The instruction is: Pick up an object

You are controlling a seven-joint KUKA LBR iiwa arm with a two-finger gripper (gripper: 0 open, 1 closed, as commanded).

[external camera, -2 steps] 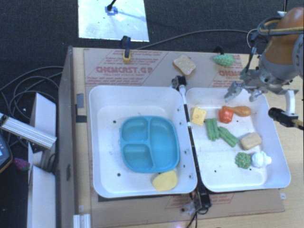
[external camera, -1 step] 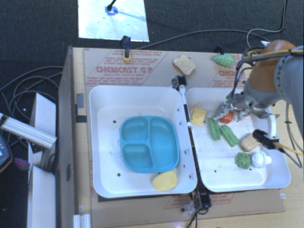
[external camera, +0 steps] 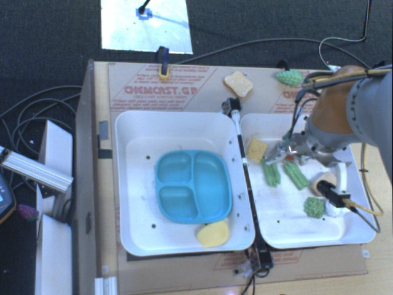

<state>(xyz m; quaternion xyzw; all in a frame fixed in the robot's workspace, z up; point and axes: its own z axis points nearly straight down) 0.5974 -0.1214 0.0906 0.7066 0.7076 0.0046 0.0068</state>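
Even bright overhead light; glare on white bins [external camera: 184, 128]; soft shadows; slightly grainy.

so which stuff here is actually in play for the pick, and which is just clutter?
In play, right bin under the gripper:
- two green bean-like pieces
- yellow block
- green broccoli-like piece
- pale round piece

Lying about:
- blue divided plate and yellow piece in the left bin
- toast-like piece and green knobbly piece on the cardboard
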